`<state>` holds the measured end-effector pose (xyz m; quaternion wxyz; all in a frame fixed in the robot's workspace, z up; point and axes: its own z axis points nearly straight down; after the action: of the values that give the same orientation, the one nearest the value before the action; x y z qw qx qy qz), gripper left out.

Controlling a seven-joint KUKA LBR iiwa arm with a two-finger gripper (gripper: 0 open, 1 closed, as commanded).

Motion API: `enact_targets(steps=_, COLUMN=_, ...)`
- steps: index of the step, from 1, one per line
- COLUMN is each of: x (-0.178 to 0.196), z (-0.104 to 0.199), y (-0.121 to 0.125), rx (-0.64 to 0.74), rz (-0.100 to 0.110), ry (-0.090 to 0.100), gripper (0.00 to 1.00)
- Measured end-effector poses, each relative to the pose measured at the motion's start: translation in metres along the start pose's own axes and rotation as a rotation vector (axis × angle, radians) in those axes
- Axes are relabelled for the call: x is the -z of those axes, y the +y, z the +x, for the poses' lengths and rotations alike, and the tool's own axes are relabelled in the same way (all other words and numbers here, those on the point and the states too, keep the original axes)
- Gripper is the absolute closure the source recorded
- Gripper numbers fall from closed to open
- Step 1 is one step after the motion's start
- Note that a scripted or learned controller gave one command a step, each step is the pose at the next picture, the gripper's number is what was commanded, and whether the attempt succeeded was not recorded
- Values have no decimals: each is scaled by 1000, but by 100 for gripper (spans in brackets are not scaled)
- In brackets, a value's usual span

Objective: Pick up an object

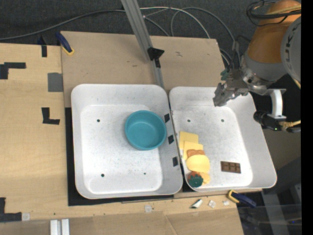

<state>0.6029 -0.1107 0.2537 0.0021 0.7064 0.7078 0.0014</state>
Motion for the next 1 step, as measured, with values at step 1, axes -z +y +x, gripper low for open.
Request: enact_targets(steps=1, x=4, z=48, y=0, rx=4, rz=5, ry=2, gripper=100)
